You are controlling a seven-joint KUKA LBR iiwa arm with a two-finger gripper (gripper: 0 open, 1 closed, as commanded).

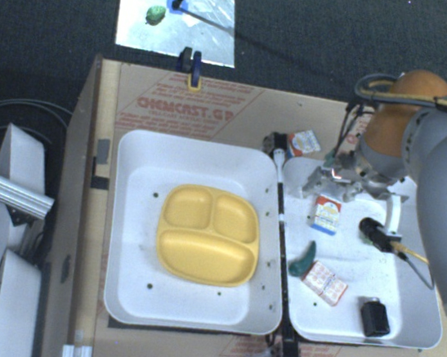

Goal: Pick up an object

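- the tool (340,180) hangs over the far part of the right bin (360,263), low under the grey wrist; i cannot tell from this slant whether it is apart or together, and nothing can be seen clamped in it.
- the likeliest target is the small carton (327,214), lying flat on the bin floor just beside the tool on its near side, close to the wall shared with the left bin (141,203).
- the carton's long axis runs roughly from the far rim toward the near rim, tipped only slightly; its red end points at the tool and its blue end at the near rim.
- to do the step well, i would centre the tool over the carton's middle, close across the short width and not along the length, and come straight down so the carton is not shoved into the shared wall.
- the carton lies flat and looks light, so a shallow or off-centre close may skid it away.
- the other things in this bin lie apart from it toward the near rim: a teal piece (303,259), a red-and-white packet (324,283) and a black block (375,317), so the approach looks clear.
- the yellow plate (207,236) in the left bin plays no part in this reach.
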